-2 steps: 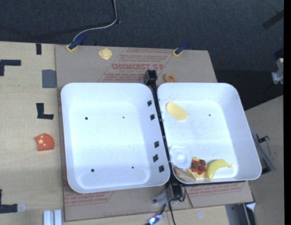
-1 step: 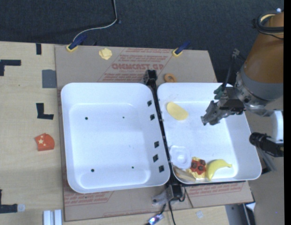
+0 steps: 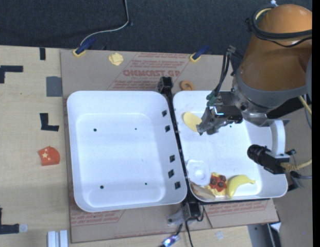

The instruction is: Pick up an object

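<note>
One hand (image 3: 205, 127) is all I have, and it hangs low in the right bin (image 3: 263, 189), toward that bin's ten o'clock, tips just beside a pale yellow disc (image 3: 190, 120). I cannot tell whether it is apart or together; nothing shows between its tips. I judge this the approach step: next I would settle over the disc, at nine o'clock from me, and close squarely on it.

At my six o'clock, along the near wall, I count one white cup (image 3: 197, 171), one red toy (image 3: 217, 181) and one banana (image 3: 239, 182). Two bins sit on the desk; the left bin (image 3: 77, 102) lies at nine o'clock.
</note>
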Robot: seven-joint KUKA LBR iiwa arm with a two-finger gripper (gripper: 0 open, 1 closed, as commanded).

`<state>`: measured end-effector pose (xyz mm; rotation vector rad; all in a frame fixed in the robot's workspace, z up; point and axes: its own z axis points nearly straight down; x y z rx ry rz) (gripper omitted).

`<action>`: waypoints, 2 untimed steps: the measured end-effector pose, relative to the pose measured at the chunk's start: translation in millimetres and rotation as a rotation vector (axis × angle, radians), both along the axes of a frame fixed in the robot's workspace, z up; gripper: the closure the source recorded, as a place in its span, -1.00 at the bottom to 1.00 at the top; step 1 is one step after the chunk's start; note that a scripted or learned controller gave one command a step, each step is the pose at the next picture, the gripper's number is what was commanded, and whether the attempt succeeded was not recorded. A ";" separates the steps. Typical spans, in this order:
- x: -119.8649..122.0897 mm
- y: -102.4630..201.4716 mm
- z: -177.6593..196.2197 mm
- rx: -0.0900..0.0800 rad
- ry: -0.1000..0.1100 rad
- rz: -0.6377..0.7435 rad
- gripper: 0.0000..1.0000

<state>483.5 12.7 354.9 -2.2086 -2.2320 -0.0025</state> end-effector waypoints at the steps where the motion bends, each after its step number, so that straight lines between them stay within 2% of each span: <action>1: -2.0 47.1 -88.9 -0.002 0.012 -0.006 1.00; 2: 1.0 60.7 31.0 0.000 -0.011 -0.006 1.00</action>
